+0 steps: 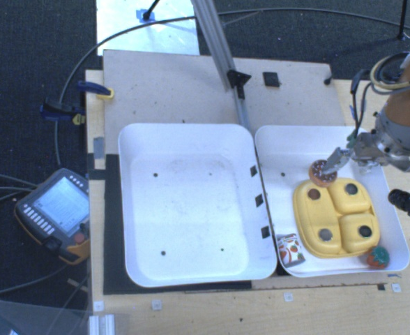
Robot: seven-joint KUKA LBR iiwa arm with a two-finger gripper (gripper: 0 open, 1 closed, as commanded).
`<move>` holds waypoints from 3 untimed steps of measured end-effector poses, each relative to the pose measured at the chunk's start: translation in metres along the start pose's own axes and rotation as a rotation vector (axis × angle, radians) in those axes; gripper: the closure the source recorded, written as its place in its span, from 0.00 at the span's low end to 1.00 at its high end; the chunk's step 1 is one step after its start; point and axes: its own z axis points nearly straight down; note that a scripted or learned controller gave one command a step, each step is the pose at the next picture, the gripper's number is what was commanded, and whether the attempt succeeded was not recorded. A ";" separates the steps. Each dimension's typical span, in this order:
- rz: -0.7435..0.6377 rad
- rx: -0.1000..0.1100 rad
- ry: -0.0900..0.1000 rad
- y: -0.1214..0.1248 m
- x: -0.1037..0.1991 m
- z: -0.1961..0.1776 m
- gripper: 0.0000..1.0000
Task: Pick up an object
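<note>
Donut [323, 174] sits at 12 o'clock of the right bin [282, 152], touching the yellow tray [334, 218]. Looks light, rigid, a bit slick, so pinch across the ring. Gripper [339, 157] is right by it; can't tell how the jaws stand.

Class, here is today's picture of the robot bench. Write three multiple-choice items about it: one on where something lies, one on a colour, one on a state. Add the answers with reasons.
1. Where does the small picture packet lie?
A. In the left bin
B. At the near-left corner of the right bin
C. On the yellow tray

2. What colour is the compartment tray?
A. Yellow
B. Blue
C. Black

3. How does the round doughnut-like object stand with respect to the hand?
A. Far from it, in the other bin
B. Right at the hand's tip, by the tray's far edge
C. On the floor outside the bins

Answers: 1 B, the packet lies in the right bin beside the tray's near-left side. 2 A, the tray is plainly yellow. 3 B, the object sits at the hand's tip; a grip cannot be confirmed.
</note>
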 end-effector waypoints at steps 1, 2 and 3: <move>0.001 -0.002 0.000 -0.007 0.007 0.055 0.00; -0.002 -0.016 -0.003 -0.003 0.007 0.053 0.00; -0.001 -0.020 0.002 -0.001 0.008 0.043 1.00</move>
